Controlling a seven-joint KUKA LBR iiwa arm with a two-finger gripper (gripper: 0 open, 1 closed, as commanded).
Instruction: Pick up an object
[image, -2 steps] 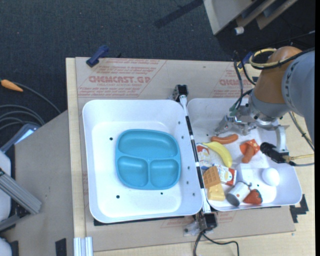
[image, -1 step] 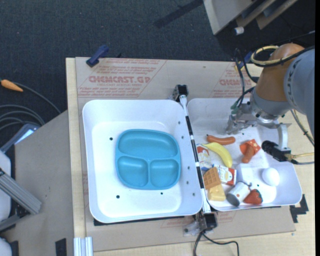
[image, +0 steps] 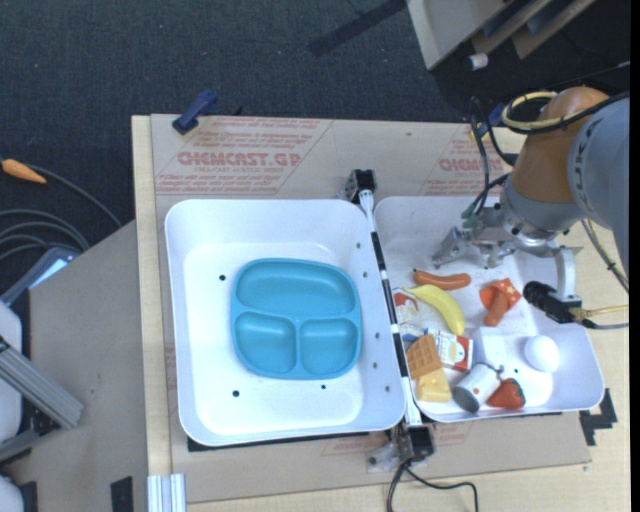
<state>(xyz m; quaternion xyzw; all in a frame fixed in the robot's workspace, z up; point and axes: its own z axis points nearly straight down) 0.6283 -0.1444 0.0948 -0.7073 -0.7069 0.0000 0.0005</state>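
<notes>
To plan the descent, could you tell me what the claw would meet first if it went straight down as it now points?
Probably the bare floor of the right bin, just above the hot dog. The claw hangs over that corner, though its height is hard to judge.

Grey arm reaching in from the right, orange-banded wrist, pincer (image: 468, 247) lowered

You had, L bin (image: 190, 300): blue divided plate (image: 296, 318), centred. R bin (image: 585, 370): sausage (image: 441, 280), banana (image: 441, 306), waffle (image: 425, 364), orange piece (image: 499, 299), white egg (image: 541, 352), red piece (image: 507, 394). Gripper (image: 478, 243) sat low over R bin's far end, just beyond sausage, w/ nothing seen between fingers.
</notes>
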